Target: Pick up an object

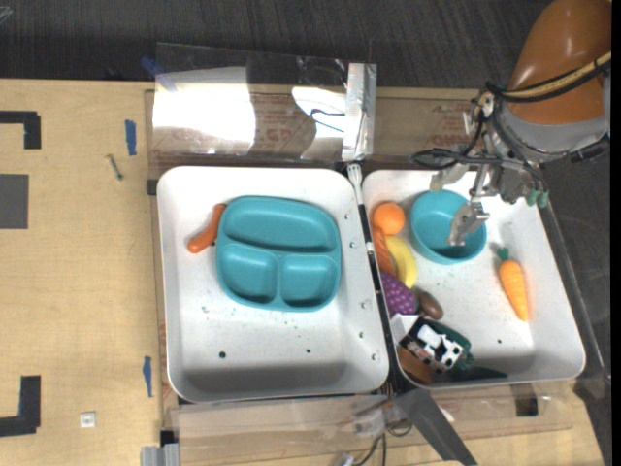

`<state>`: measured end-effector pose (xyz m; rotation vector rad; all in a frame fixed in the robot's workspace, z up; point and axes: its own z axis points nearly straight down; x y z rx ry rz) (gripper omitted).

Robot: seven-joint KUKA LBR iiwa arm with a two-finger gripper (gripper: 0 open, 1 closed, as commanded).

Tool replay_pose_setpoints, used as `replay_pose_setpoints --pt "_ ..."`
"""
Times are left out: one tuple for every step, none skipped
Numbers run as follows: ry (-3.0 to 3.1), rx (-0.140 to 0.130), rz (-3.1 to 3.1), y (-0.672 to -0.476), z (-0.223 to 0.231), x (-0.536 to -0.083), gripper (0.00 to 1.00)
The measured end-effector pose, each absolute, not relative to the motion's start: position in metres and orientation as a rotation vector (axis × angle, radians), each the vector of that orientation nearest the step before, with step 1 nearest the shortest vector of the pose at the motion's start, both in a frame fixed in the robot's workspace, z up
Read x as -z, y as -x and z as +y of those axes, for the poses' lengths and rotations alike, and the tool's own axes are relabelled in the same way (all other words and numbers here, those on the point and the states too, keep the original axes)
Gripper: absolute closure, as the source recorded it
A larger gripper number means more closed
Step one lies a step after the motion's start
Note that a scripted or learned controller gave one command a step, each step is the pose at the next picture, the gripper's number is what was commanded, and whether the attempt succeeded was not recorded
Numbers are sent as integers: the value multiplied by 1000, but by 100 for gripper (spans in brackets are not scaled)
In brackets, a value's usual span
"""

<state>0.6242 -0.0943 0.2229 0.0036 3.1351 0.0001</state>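
My gripper hangs over the right bin, its tip above the right half of a teal bowl. Nothing shows in its grip. Along that bin's left wall lie an orange fruit, a yellow banana and purple grapes. A small brown piece sits beside the grapes. A black-and-white cow toy rests at the bin's front left. An orange carrot lies right of the bowl, apart from the gripper.
The left bin holds a teal divided plate with an orange sausage-shaped toy against its left edge. A shiny clear sheet lies behind the bins. The arm's orange band looms at the upper right.
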Motion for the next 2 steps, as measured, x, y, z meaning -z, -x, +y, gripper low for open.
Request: replay_pose_setpoints --pt "101 3 3127 -544 -100 -89 0" --pt "108 3 3128 -541 -107 -130 0"
